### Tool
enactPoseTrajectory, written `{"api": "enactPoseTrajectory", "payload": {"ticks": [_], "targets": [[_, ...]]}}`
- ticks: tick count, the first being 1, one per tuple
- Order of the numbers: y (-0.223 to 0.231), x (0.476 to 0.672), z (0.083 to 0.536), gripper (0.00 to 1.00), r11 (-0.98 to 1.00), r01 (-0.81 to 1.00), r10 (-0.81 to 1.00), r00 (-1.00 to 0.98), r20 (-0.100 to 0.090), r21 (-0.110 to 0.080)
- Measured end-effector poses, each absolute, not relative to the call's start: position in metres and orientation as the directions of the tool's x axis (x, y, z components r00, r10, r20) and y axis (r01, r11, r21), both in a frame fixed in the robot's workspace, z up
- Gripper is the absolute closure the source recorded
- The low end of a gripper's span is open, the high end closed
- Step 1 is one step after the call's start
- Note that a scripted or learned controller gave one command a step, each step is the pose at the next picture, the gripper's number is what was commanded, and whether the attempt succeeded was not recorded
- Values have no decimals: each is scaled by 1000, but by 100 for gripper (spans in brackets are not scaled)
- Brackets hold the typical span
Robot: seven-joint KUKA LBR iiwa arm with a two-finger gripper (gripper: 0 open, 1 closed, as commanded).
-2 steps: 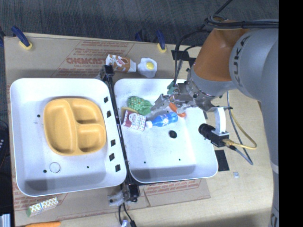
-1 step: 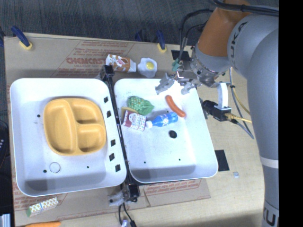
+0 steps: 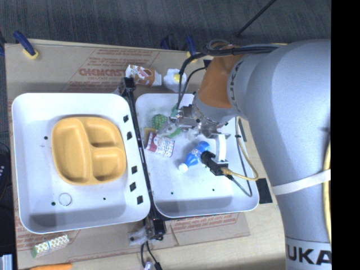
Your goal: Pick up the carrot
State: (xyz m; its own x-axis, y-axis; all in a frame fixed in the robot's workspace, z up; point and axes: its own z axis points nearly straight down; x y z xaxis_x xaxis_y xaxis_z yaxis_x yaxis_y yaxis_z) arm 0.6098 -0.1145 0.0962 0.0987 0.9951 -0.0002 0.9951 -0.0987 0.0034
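Clutter crowds the right bin (image 3: 191, 207): blue bottle (image 3: 194, 155), red packet (image 3: 160, 145).

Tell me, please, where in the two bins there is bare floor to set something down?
Right bin: bare floor runs along its near edge, below the blue bottle and packet. Its far half is crowded, with the gripper over the green item. Left bin: the yellow tray fills the middle; a free strip lies along the near wall.
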Motion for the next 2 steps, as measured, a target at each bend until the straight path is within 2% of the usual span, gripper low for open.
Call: {"api": "enactPoseTrajectory", "payload": {"ticks": [1, 2], "targets": [[-148, 655, 226, 0, -82, 997, 997, 82, -1, 0], [-107, 637, 91, 0, -100, 995, 995, 100, 1, -6]]}}
